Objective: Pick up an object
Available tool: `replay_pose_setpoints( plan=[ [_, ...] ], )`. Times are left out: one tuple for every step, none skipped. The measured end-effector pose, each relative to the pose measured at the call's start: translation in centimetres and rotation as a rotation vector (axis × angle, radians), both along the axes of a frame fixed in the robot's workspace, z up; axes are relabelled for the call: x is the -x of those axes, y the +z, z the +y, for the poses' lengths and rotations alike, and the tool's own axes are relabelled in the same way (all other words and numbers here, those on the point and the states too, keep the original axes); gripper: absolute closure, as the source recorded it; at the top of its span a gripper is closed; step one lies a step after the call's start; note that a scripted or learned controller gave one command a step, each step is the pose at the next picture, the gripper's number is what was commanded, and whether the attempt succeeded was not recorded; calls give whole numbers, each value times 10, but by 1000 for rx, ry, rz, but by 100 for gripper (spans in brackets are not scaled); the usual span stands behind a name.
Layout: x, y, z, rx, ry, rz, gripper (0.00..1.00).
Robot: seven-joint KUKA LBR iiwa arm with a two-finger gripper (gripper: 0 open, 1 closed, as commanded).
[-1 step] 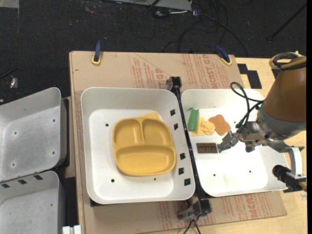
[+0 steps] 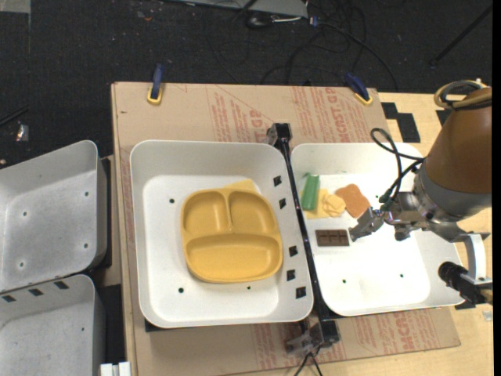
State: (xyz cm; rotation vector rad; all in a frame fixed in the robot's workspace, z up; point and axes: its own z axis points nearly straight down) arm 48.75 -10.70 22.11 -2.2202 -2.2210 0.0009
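Observation:
The right bin (image 2: 376, 284) holds a green block (image 2: 311, 192), a yellow piece (image 2: 332, 204), an orange piece (image 2: 354, 198) and a dark brown bar (image 2: 331, 238). My gripper (image 2: 366, 227) hangs low over the bin, just right of the brown bar and below the orange piece. Nothing shows between its fingers, and their spacing is hard to read from this angle. The arm's orange band (image 2: 463, 143) rises at the right.
A yellow divided plate (image 2: 232, 235) lies in the left bin (image 2: 156, 210). A black divider (image 2: 296, 210) runs between the bins. Cables (image 2: 395, 163) loop by the wrist. Grey metal trays (image 2: 47, 210) sit off the bench's left.

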Motion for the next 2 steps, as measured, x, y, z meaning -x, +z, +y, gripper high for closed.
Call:
replay_pose_setpoints(
  plan=[
    [1,-43,-3,0,-3,2,0],
    [10,-101,-8,-1,-3,5,0]
  ],
)
